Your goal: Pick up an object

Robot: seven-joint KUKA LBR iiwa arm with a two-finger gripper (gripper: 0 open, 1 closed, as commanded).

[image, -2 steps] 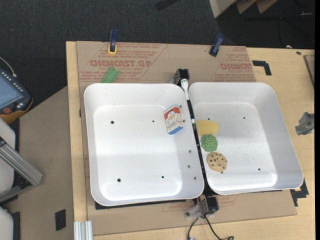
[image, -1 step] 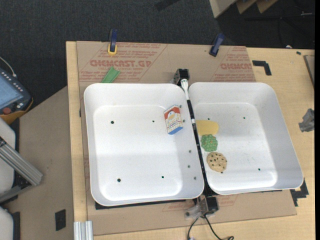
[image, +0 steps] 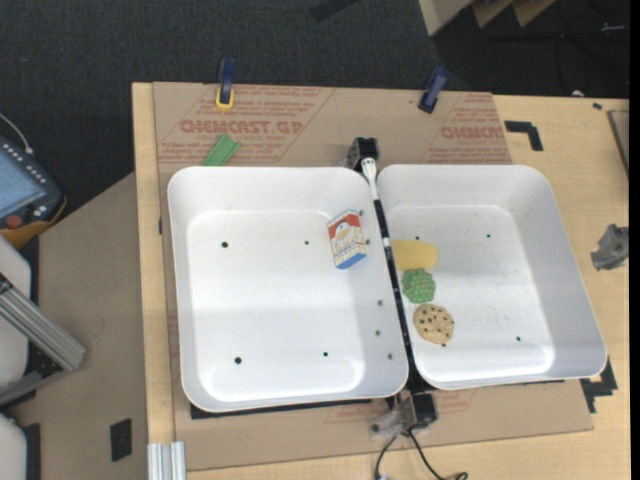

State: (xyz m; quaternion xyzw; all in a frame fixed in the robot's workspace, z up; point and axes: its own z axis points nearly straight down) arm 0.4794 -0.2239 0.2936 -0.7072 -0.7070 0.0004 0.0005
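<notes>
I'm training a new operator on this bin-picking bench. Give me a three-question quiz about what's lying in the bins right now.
1. True or false: the small carton lies in the left bin.
2. How many items lie in the right bin?
3. Which item sits nearest the front edge of the right bin?
A. yellow piece
B. green piece
C. cookie

Key:
1. True; it rests near that bin's right wall.
2. Three, lined up along its left side.
3. C
</notes>
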